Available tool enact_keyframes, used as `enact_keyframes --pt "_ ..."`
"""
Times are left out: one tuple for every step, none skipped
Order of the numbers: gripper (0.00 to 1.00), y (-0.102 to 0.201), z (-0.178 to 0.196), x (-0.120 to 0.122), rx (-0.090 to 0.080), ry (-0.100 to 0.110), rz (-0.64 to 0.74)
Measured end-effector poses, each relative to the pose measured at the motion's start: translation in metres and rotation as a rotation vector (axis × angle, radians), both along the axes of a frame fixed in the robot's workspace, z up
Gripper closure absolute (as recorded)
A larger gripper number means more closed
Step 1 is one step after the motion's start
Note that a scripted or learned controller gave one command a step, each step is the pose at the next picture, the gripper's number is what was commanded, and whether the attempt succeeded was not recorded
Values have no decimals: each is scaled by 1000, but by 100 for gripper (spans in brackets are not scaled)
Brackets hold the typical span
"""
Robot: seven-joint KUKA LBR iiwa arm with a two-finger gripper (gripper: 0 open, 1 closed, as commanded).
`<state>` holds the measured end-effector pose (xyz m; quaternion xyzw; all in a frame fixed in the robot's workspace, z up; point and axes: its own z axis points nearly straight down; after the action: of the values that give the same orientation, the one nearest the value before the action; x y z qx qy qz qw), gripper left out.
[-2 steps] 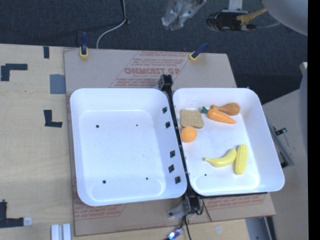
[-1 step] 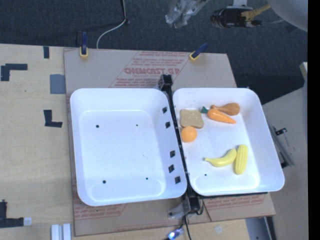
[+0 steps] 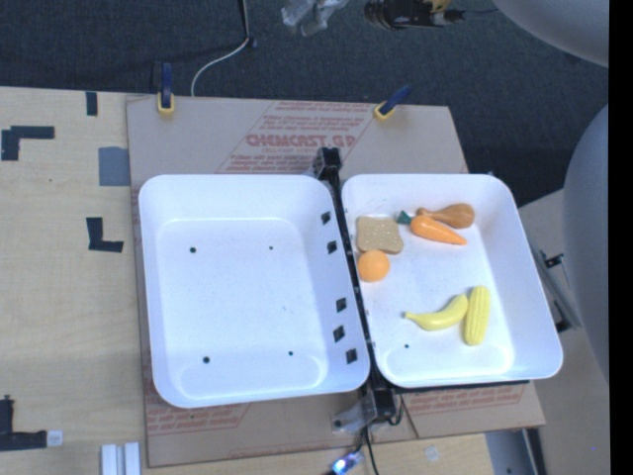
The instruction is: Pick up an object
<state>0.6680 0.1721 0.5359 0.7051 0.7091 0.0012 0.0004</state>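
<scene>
The right white bin (image 3: pixel 514 295) holds several toy foods. A tan bread slice (image 3: pixel 378 234) lies near its left wall, with a small orange ball (image 3: pixel 373 265) just in front of it. An orange carrot (image 3: pixel 436 229) and a brown drumstick-like piece (image 3: pixel 450 214) lie at the back. A yellow banana (image 3: pixel 440 315) and a corn cob (image 3: pixel 477 315) lie side by side toward the front right. My gripper (image 3: pixel 315 0) appears blurred at the top of the view, high above the bench and well behind both bins, far from every object.
The left white bin (image 3: pixel 237 285) stands beside the right one on a cardboard sheet (image 3: pixel 287 142) held by clamps (image 3: pixel 164 97). The grey arm (image 3: pixel 593 196) curves along the right edge. A white cable (image 3: pixel 220 57) runs behind the bench.
</scene>
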Motion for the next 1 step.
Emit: enact_keyframes --pt "100 -2 9 0 -3 3 -1"
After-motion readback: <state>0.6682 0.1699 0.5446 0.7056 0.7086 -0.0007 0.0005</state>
